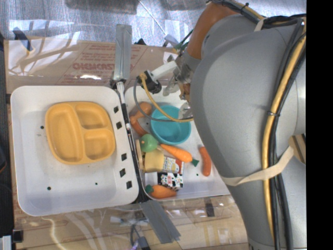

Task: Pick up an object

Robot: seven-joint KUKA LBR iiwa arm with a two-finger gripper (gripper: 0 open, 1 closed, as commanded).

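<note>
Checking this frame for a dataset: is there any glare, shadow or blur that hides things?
Camera view: the grey arm bulks soft and close, covering much of the right bin; bright streaks of glare lie on the bench below the bins; the yellow tray and teal bowl read evenly lit, sharp enough.

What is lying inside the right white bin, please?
The right white bin holds a shallow teal bowl, plastic carrots, a green pear-like toy and a black-and-white carton. The grey robot arm covers its right part.
</note>
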